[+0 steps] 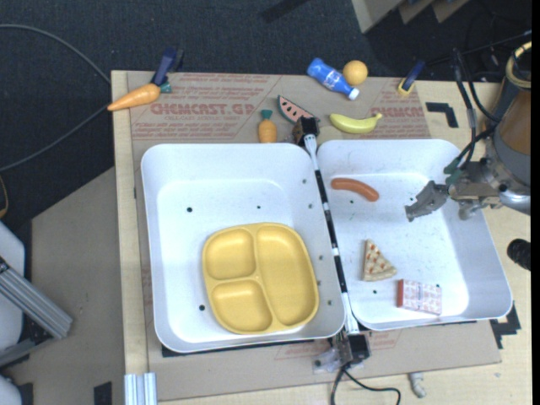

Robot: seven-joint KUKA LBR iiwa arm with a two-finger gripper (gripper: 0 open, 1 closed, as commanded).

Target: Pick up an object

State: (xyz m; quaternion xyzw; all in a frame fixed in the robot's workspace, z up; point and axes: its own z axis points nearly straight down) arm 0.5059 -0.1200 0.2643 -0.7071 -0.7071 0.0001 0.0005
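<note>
Camera view looks down on a surface [211, 108] carrying two white bins side by side. The claw [419, 207] hangs over the right bin [472, 260], near its upper right part, reaching in from the right; its dark fingers look spread a little with nothing between them, though the tips are small and hard to read. In that bin lie a sausage [355, 189] near the upper left, well apart from the claw, a pizza slice [377, 262] lower in the middle, and a red and white packet [419, 296] just below and right of the slice. None of these touches the claw. The left bin [169, 192] holds a yellow divided plate [259, 277] with three compartments. Behind the bins on the surface lie a carrot [133, 99], a watermelon slice [293, 108], a banana [354, 123], a blue bottle [330, 78] and an orange ball [355, 72] beside it.
</note>
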